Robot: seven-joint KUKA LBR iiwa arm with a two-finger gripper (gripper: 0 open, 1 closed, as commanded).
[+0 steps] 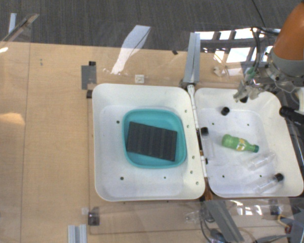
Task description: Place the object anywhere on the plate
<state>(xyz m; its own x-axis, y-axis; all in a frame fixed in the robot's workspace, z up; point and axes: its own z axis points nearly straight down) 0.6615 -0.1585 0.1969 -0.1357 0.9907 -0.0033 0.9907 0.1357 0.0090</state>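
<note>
the small green plastic bottle with a yellow label [239, 144] lies on its side on the floor of the right white bin [292, 185], untouched and a little right of that bin's middle. its long axis runs nearly left to right across the view, neck toward the right and dipping slightly toward the near edge. the two-finger gripper [244, 94] hangs over the bin's far rim, so the bottle lies nearer the camera from it, almost straight down the view. whether the gripper is spread or closed cannot be told; it is small and blurred. the teal square plate [178, 123], bearing a dark ribbed slab [152, 141], sits in the left white bin [107, 184].
</note>
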